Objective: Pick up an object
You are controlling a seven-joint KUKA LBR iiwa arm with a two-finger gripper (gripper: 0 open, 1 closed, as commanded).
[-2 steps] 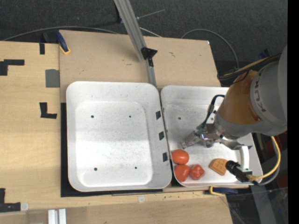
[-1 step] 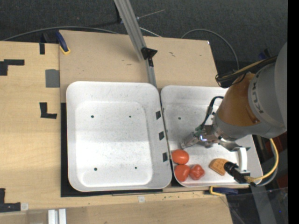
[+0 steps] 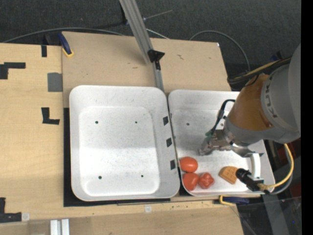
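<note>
Red objects: three of them in the right bin (image 3: pixel 195 106), all below my gripper (image 3: pixel 209 147). Round red one (image 3: pixel 189 164) is nearest, just down-left of the fingertips, not touching. Two more red pieces (image 3: pixel 190 181) (image 3: pixel 206 180) sit lower, tan piece (image 3: pixel 228 175) down-right. Gripper hangs over bare bin floor, nothing between fingers; spread unreadable.

Two bins side by side on bench (image 3: pixel 195 58): left bin (image 3: pixel 117 141), right bin (image 3: pixel 195 106). In right bin, near front edge: tomato (image 3: pixel 189 164); two more, tomato (image 3: pixel 190 181) and tomato (image 3: pixel 206 180), just beside each other in front of it; biscuit (image 3: pixel 228 175) to their right. Gripper (image 3: pixel 210 147) above right bin, behind these items.
</note>
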